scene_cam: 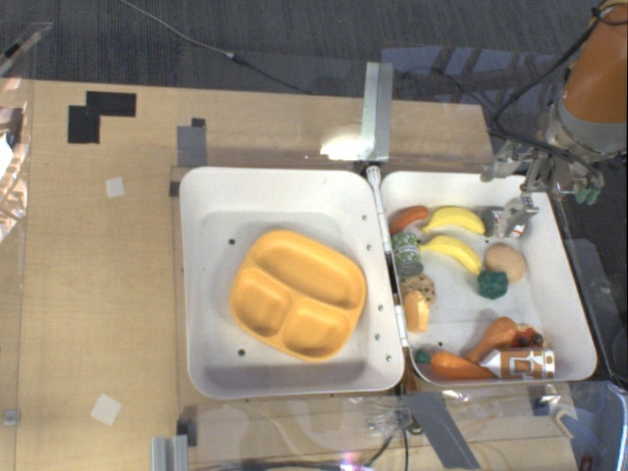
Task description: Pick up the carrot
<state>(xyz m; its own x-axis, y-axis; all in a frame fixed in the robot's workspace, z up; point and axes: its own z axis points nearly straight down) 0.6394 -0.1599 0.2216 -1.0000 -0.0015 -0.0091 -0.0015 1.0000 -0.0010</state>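
Carrot: the smooth orange tapered carrot (459, 365) lies flat along the front edge of the right white bin (579, 302), near its front-left corner, thick end to the left, tip touching a white-and-orange printed can (523, 364).
Gripper: the metal two-finger gripper (514, 220) hangs over the right bin's back-right corner, well apart from the carrot, which sits at the opposite edge; whether it is spread or closed cannot be told.
Arm: grey with an orange band (597, 77), entering at the back right.
Near the carrot: a brown drumstick-shaped toy (494, 337) leans just behind it; a pale yellow rounded block (417, 311) stands by the left wall.
Other shapes: two glossy yellow bananas (453, 235), a beige egg-like ball (504, 260), a knobbly green lump (493, 284).
Left bin: a matte yellow-orange plastic tray with three compartments (297, 292) sits in the middle of the left white bin (211, 351).
Open room: bare white floor shows in the right bin's middle and along its right wall.
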